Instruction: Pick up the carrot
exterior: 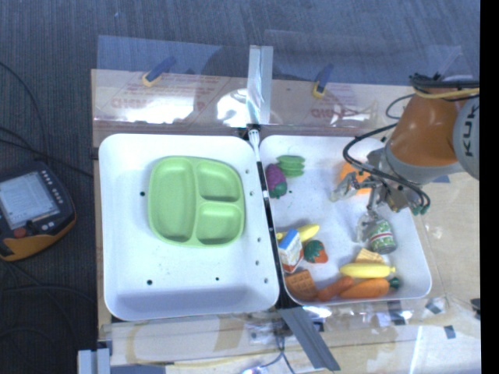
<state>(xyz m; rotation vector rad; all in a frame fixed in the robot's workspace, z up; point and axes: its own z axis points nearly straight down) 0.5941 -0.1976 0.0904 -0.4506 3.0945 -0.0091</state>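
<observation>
carrot [365,289]: right bin's front | pincer [380,205]: opening unclear | arm lettering: "KU"

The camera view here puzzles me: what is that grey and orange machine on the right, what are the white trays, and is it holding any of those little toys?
You are looking down at a slant from one fixed camera above a bench. The grey machine with the orange band is a robot arm reaching in from the right. Its tool, a two-finger grasping part, hangs over the right bin. From this angle I cannot tell whether it is open or shut, and nothing shows as held.

The left bin contains a green divided plate. The right bin holds toy food: the carrot along the near edge, a yellow banana just above it, a small can below the tool, a purple eggplant and a green vegetable. The carrot lies untouched, so the pick is not done.
</observation>
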